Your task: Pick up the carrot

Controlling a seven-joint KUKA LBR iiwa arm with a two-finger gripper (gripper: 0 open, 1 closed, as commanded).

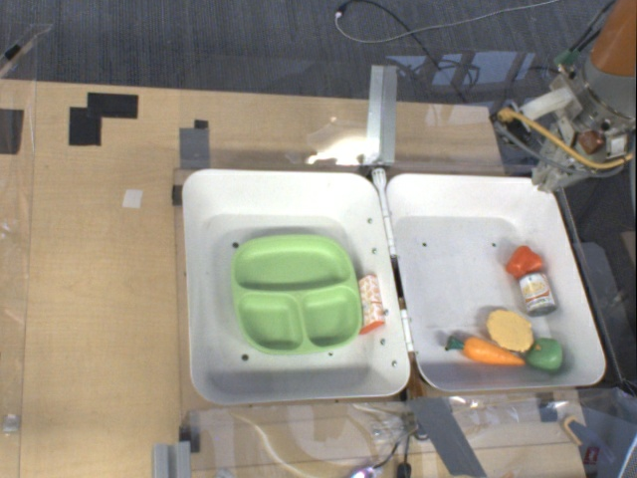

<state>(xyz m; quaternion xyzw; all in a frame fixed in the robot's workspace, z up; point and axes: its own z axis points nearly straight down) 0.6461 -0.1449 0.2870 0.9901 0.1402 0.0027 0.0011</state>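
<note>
Lying near the near edge of the right bin (pixel 478 217), the carrot (pixel 491 353) points its orange body to the right, with a small green stub at its left end. A round tan cookie (pixel 510 330) sits just behind it, touching or nearly touching its top side. A green pepper (pixel 545 355) rests at the carrot's right end, close against both the carrot and the cookie. Farther back and a little to the right, a small bottle (pixel 531 279) with a red cap lies tilted, cap toward the far left, apart from the cookie.

The left bin (pixel 209 227) holds a green tray (pixel 295 293) with three compartments, one long one on the far side and two smaller ones on the near side. A small packet (pixel 371 303) with red and white markings lies at the tray's right edge, between the tray and the bin wall.

The arm (pixel 609 48) shows at the far right corner, beyond the right bin's far right corner, well apart from the carrot. Its gripper (pixel 553 162) hangs over the bin's rim there, tangled with a yellow cable; whether it is released or clenched cannot be told. Nothing shows between its fingers.

The table (pixel 90 297) is tan, with black marks at its far left.
</note>
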